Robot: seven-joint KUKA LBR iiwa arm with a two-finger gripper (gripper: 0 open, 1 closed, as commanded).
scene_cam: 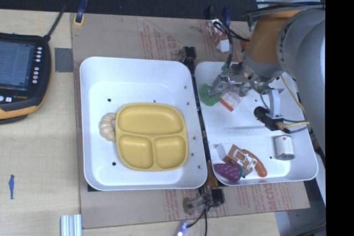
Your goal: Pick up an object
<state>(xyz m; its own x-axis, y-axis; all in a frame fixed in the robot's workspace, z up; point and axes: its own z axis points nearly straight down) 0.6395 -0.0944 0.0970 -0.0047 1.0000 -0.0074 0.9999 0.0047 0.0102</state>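
Note:
My gripper point(231, 84) hangs low over the back left part of the right bin point(301, 177). Just in front of it lies a small white and red packet point(228, 101), and a green flat thing point(208, 94) lies to its left against the bin wall. Whether the gripper touches either one cannot be made out. Toward the front of the same bin lie a purple bunch of grapes point(228, 172), a brown and orange snack pack point(241, 157), an orange sausage-like piece point(260, 168) and a white cylinder point(284, 147).
The left bin point(94, 80) holds a yellow divided plate point(150, 135) with a beige ridged thing point(107, 126) at its left side. A tablet-like pendant point(19, 74) lies on the bench at far left. The arm covers the right bin's back right corner.

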